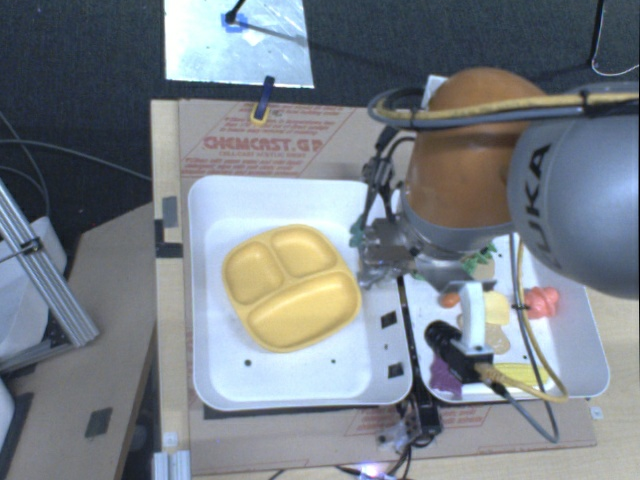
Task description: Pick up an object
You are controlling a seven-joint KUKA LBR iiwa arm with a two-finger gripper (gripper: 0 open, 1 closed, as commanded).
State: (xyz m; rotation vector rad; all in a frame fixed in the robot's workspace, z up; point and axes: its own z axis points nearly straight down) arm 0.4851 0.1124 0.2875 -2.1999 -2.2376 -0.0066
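A yellow divided plate (290,286) lies in the left white bin (215,368), a little left of centre. The grey arm with its orange band (470,148) reaches in from the right and covers much of the right bin (590,368). My gripper (452,268) hangs low over that bin's left side, by the wall between the two bins. Small things lie around it: a red-orange piece (450,298), a green piece (484,264), a pink piece (541,301), a pale yellow piece (497,310), a purple piece (442,377) and a yellow piece (522,376).
Both bins rest on a cardboard sheet (270,138) with red print. A shiny foil sheet (238,28) lies beyond it on the dark floor. A metal frame (40,278) stands at the left edge. Cables hang at the bins' front edge (415,428).
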